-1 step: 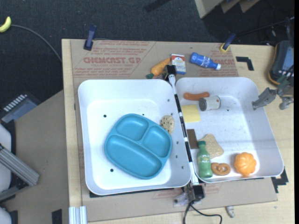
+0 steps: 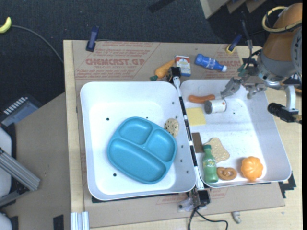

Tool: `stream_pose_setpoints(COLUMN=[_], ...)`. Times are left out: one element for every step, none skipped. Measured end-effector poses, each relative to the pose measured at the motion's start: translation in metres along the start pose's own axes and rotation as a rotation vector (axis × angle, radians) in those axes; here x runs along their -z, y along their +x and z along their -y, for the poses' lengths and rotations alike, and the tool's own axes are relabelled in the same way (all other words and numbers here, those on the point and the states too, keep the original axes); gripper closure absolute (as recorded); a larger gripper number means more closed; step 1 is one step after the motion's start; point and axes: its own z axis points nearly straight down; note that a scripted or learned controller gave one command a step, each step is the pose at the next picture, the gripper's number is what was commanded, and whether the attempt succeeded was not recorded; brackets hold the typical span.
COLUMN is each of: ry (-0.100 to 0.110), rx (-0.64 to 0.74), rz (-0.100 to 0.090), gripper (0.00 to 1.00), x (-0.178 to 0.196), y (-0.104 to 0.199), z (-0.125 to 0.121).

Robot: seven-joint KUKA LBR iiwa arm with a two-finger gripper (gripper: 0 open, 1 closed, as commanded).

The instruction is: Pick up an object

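Progress: nothing lifted yet. My gripper [image 2: 235, 86] hangs over the far part of the right bin [image 2: 268, 128], fingers spread apart with nothing between them. Closest candidates sit just left and near of me: a small can [image 2: 215, 106] lying on its side, a sausage [image 2: 201, 98] beside it, and a cheese slice [image 2: 195, 116]. Bottle [image 2: 209, 164], pretzel [image 2: 226, 173] and pumpkin [image 2: 252, 167] lie at the near end. Remaining: descend, close, lift.

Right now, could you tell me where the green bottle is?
The green bottle stands in the right bin, against its left wall near the front edge, with the pretzel just to its right.
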Motion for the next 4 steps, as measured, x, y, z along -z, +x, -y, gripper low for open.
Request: stream_pose_setpoints(ry=[-0.001,-0.004,-0.009,-0.004], rx=[0.000,-0.002,0.000,0.000], rz=[0.001,0.004,0.004,0.002], gripper=[0.00,0.00,1.00,1.00], x=[-0.046,-0.071,-0.058,0.029], y=[0.064,0.062,0.062,0.130], z=[-0.013,-0.007,-0.009,0.045])
